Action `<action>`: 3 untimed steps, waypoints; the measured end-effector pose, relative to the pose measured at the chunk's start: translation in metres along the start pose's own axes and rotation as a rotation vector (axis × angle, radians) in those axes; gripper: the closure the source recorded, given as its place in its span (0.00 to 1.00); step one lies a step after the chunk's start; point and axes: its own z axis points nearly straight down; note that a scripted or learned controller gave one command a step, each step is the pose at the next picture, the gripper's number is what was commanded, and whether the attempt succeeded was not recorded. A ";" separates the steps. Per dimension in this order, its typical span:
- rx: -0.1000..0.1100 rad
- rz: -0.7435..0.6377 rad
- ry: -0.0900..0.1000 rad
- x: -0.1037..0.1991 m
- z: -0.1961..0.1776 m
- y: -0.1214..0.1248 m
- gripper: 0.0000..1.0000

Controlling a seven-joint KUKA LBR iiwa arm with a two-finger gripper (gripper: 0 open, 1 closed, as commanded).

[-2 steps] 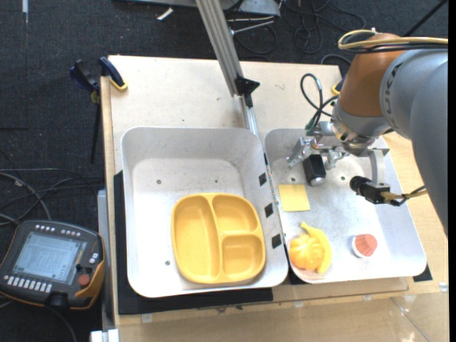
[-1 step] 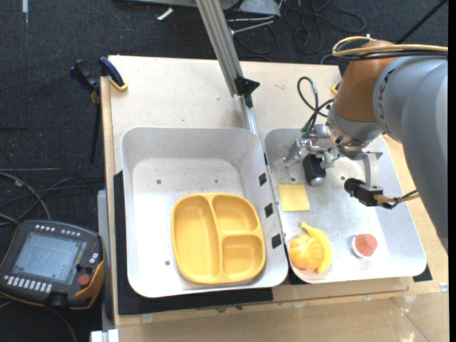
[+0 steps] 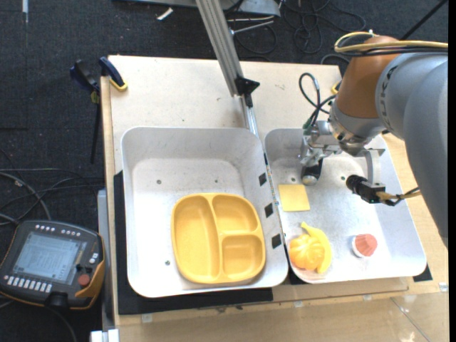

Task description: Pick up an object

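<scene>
In the right bin (image 3: 399, 226) lie a flat pale-yellow square (image 3: 294, 197), a yellow-orange rounded toy (image 3: 311, 251) near the front rim, and a small red-and-white round piece (image 3: 365, 245) at the front right. My gripper (image 3: 311, 174) hangs low over the back left of this bin, just above and behind the yellow square. I see nothing held in it. The arm's grey body and orange band (image 3: 363, 77) rise behind it to the right.
The left bin (image 3: 142, 155) holds a yellow divided tray (image 3: 217, 237). A slanted metal rail (image 3: 224, 41) runs down to the gap between the bins. A teach pendant (image 3: 46, 262) lies off the bench at lower left, and a blue-yellow clamp (image 3: 96, 77) grips the bench's back-left corner.
</scene>
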 end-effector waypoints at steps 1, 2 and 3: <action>0.018 -0.001 0.006 0.001 -0.043 0.005 1.00; 0.015 -0.001 0.005 -0.004 -0.107 0.009 1.00; 0.018 -0.001 0.006 -0.004 -0.140 0.011 1.00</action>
